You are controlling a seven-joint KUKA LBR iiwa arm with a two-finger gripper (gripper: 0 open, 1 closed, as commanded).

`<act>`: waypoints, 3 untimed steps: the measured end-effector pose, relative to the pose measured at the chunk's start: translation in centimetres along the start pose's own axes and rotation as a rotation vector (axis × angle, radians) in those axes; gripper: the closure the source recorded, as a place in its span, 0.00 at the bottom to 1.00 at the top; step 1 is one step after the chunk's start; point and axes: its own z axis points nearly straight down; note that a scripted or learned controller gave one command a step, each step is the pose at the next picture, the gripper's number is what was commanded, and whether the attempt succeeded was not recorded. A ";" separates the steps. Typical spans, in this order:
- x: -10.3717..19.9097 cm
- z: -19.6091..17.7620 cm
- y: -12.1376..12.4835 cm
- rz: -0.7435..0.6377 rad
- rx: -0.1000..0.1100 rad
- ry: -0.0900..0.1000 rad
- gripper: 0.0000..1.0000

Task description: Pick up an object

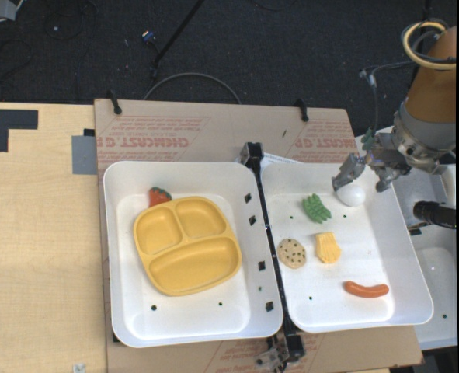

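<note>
The tabletop [35,231] was pale wood on the left, with a brown cardboard sheet [213,134] under the two white bins. The left bin [124,301] carried a yellow divided plate [186,245], set at a slant, and a small red piece with a green top [158,196] lay touching the plate's upper left edge. The right bin [404,286] sat just beside the left one, a black strip [266,239] running between them.

The grey arm [431,99] with its orange part came in from the right and ended over the right bin's upper right corner. Its hand [366,175] stood with the two fingers spread apart, one [347,173] toward the left and one [386,177] toward the right, nothing clamped between them. A white rounded object [352,195] lay just beneath the hand, by the left finger.

Further down the right bin lay an orange-red sausage shape [366,289] near the lower right, a yellow wedge [328,248] in the middle, a speckled round cookie [292,252] to the wedge's left, and a small green ridged piece [316,207] above them, all apart from one another.
</note>
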 end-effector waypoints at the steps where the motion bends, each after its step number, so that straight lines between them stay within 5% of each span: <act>1: 0.0 -0.8 0.2 -0.002 -0.012 -0.002 0.00; 3: -0.4 10.8 -0.8 -0.002 -0.007 0.000 0.00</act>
